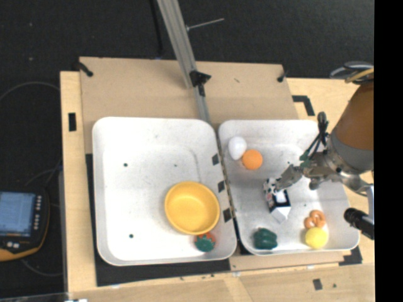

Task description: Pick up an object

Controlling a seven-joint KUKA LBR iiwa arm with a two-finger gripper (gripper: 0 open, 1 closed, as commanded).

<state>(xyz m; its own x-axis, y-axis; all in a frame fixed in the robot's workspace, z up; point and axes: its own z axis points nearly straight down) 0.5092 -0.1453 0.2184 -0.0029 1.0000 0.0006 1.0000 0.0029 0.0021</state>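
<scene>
Gripper (275, 192) is low in the right bin (296, 131), near its middle; whether it is open or closed cannot be told. A small white block (281, 211) lies directly at its tip on the near side, contact uncertain. Farther off: smooth orange ball (252, 160) and white ball (237, 147) far-left, green lump (265, 238) near, yellow ball (316, 237) near-right. Left bin (126, 143) holds a glossy yellow bowl (192, 207).

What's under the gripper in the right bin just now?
A small black-and-white block lies on the right bin floor just below the gripper. The fingertips cover its top edge, so contact cannot be judged.
</scene>
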